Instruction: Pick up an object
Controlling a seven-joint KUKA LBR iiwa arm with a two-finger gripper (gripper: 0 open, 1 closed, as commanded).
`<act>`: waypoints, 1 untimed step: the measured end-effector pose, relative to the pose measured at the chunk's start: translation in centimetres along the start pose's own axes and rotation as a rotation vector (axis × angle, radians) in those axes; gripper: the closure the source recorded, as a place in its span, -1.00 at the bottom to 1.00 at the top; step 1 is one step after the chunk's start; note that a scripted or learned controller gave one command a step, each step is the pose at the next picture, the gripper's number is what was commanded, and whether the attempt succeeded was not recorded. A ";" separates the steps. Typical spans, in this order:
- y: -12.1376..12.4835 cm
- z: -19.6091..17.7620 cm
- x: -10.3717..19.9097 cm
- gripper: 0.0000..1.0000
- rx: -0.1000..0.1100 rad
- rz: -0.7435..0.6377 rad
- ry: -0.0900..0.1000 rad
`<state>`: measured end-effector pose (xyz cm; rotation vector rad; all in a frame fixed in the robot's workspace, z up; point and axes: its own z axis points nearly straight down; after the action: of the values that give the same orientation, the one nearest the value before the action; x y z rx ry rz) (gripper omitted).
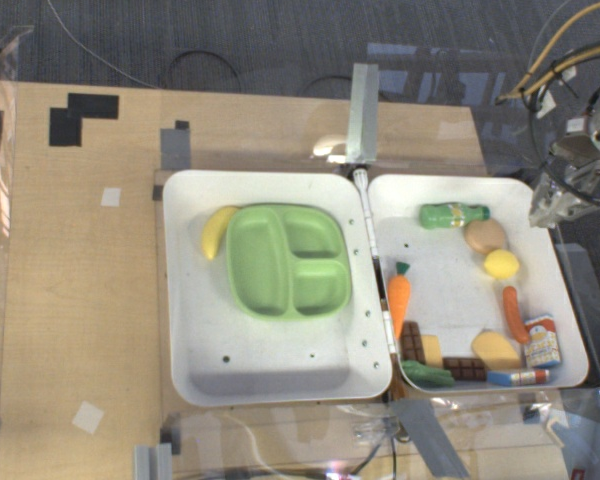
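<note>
Two white bins are seen as the gripper [552, 208] is held just outside the right bin [450, 268]; nothing is gripped, finger state cannot be told. A descent toward the nearby lemon [501, 263] is judged next

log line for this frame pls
gripper: over right bin far-right corner, holding nothing | nearest: potato, lemon | plate: left bin

A light wooden bench [80, 298] fills the left and middle of the frame. Two white bins sit on it side by side: the left bin [195, 368] and the right bin [450, 268].
</note>
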<state>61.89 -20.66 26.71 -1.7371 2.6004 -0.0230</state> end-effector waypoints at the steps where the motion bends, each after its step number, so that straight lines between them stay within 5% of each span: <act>1: 1.6 11.8 0.3 1.00 -0.022 -0.437 -0.006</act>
<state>60.52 -20.34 14.88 -2.2677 2.1692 0.0067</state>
